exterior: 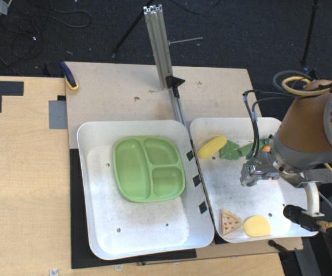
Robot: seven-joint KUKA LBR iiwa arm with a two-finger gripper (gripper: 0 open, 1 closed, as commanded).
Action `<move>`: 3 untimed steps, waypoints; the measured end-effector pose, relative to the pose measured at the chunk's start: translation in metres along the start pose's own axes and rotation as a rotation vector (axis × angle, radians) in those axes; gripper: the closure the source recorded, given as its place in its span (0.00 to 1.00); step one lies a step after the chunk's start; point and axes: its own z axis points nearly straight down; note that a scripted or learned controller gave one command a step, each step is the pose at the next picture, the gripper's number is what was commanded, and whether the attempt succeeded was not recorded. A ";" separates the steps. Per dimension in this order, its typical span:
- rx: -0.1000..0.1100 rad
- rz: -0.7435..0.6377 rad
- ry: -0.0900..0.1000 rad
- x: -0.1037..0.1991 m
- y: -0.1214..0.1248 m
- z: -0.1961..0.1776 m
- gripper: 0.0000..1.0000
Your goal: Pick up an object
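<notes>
Left white bin (96,234), centre-left of frame, carries a green three-compartment plastic plate (149,169) lying flat, likely just a distractor or drop spot. Right white bin (235,234) holds the pickable things: yellow corn-cob toy (212,146) and green leafy toy (231,150) touching at its upper part, a tan pizza-slice toy (229,221) and a yellow rounded lump (257,226) side by side near its lower rim. Tool (252,174) hangs mid right bin, between the two groups, over bare floor, nothing between its fingers; width of opening cannot tell. Grey-orange arm (306,128) enters from frame right, wrist pointing down and leftward. Pick not yet made, I judge.
</notes>
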 end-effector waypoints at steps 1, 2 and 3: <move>0.000 0.000 0.000 0.003 0.005 -0.044 1.00; 0.003 -0.004 0.002 0.058 0.009 -0.051 1.00; 0.008 -0.003 0.002 0.116 0.010 -0.037 1.00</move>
